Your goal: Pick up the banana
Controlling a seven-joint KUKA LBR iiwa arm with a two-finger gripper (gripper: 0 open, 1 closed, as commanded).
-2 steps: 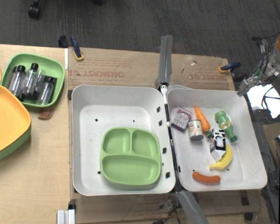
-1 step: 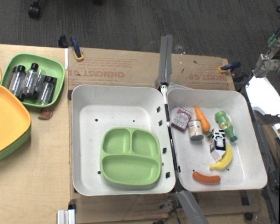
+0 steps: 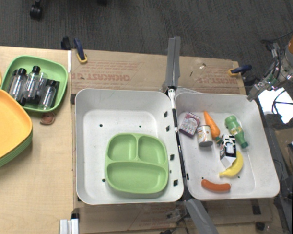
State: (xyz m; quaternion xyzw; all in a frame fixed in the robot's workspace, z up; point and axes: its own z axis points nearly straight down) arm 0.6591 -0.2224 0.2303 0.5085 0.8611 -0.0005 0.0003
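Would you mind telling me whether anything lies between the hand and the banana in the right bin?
The hand sits above the right bin's far right corner. On the slanting path to the banana lie the green bottle and a black-and-white packet, whose near end touches the banana. From straight above, nothing covers it.

The banana point(image 3: 233, 167) is yellow, small and curved, lying flat on the floor of the right bin point(image 3: 265, 142), toward its front right part. It runs at a slant, its upper end touching a black-and-white packet point(image 3: 228, 146) and its lower end pointing toward an orange sausage-shaped piece point(image 3: 215, 185) just below it.
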